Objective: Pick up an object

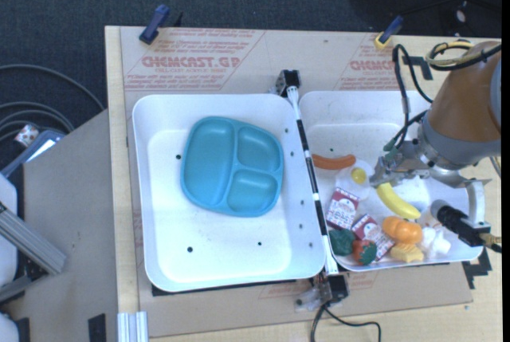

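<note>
I see two white bins side by side on the bench. The left bin (159, 253) carries a blue divided plate (233, 166), lying flat toward its upper middle, well apart from the bin's lower edge.

The right bin (351, 105) holds the small objects, clustered toward its lower half. An orange sausage (333, 161) lies near the bin's left edge. A yellow banana (397, 201) sits near the middle, and an orange fruit (403, 230) is just below it. A red-and-white packet (343, 210) lies by the left edge, with a green piece (343, 241) and a red strawberry-like item (365, 252) near the lower-left corner. A pale yellow piece (406, 253) rests by the lower edge.

The gripper (392, 170) is low inside the right bin, just above the banana's upper end. I cannot tell how far it is open, nor whether it has hold of anything.
</note>
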You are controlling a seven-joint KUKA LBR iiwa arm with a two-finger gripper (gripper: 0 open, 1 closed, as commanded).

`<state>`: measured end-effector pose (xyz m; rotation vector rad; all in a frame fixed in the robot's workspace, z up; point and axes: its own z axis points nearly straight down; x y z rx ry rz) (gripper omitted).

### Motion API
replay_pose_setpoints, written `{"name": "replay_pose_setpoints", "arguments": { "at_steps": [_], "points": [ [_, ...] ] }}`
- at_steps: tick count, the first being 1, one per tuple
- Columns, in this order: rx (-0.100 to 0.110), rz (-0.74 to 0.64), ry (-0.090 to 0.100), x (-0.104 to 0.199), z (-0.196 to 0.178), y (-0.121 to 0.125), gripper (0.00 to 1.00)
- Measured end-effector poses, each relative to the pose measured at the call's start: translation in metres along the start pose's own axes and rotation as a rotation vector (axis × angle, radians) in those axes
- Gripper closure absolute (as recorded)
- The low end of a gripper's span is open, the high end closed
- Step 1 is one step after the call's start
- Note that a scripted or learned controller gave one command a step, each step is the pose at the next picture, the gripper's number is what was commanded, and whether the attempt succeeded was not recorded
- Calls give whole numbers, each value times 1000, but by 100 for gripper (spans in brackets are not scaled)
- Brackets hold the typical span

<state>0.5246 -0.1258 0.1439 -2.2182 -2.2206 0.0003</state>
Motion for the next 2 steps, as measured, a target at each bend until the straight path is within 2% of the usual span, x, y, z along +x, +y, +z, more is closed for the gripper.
{"name": "replay_pose_setpoints", "arguments": {
  "at_steps": [1, 2],
  "points": [
    [-2, 0, -1, 93, -40, -12, 100],
    [-1, 0, -1, 167, -77, -42, 100]
  ]
}}
